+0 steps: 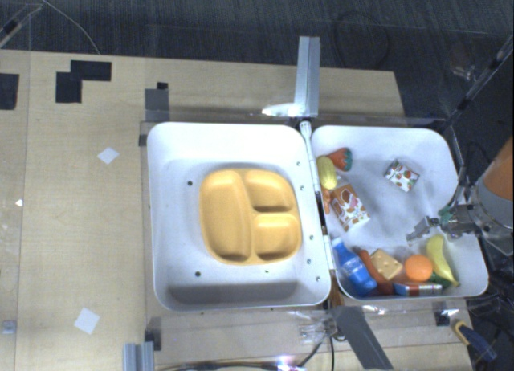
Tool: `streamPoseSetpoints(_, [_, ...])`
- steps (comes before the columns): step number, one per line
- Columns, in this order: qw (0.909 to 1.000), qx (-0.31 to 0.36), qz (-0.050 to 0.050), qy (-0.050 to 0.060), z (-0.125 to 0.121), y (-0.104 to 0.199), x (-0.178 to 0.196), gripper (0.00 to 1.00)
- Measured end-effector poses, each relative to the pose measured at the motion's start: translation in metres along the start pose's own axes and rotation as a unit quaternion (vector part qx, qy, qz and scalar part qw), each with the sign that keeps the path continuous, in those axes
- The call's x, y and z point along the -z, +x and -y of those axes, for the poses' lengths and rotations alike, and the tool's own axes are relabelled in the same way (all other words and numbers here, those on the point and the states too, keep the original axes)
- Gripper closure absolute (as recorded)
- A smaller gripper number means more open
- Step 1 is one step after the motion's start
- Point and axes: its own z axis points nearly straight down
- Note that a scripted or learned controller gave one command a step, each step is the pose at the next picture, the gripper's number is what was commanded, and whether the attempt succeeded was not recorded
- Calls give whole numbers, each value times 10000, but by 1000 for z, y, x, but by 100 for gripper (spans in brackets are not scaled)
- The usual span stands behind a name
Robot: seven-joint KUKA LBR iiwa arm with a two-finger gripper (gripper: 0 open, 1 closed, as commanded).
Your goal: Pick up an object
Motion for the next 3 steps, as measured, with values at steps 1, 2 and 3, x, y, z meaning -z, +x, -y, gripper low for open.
streamPoseSetpoints(1, [9802, -1980, -2, -1, -109, -6, -7, 0])
streamPoseSetpoints(2, [9998, -204, 1, -23, -128, 46, -41, 0])
streamPoseSetpoints(3, [9537, 3009, 15, -32, -154, 49, -40, 0])
